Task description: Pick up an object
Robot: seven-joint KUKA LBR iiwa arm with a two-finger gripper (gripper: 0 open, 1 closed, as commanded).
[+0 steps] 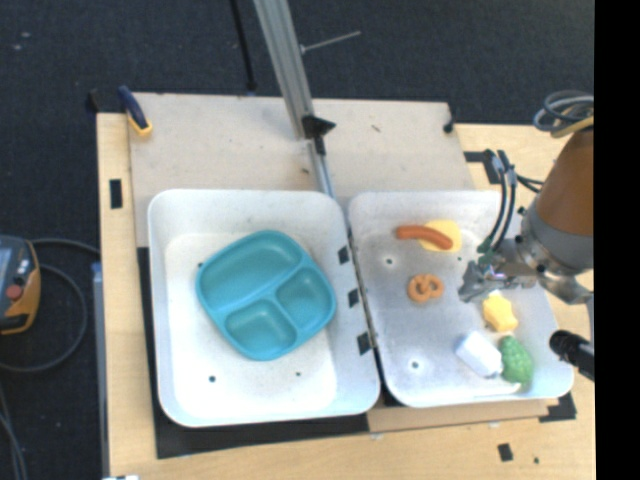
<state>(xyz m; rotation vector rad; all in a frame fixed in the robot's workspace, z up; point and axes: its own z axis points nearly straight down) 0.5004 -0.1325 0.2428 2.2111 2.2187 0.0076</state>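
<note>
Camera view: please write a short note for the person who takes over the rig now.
Pincer: low over the right bin; whether it is open or shut cannot be told. It holds nothing visible.
Right bin: hot dog, pretzel, yellow piece just beside the pincer, white piece, green piece.
Left bin: blue divided plate.
Done: no lift yet.
Left: grasp one object and raise it.

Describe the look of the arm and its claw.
The arm reaches in from the right: an orange-brown rounded band sits above a grey wrist. Dark cables loop along its left side. The claw is small, grey metal, with a touch of green at its base.
</note>
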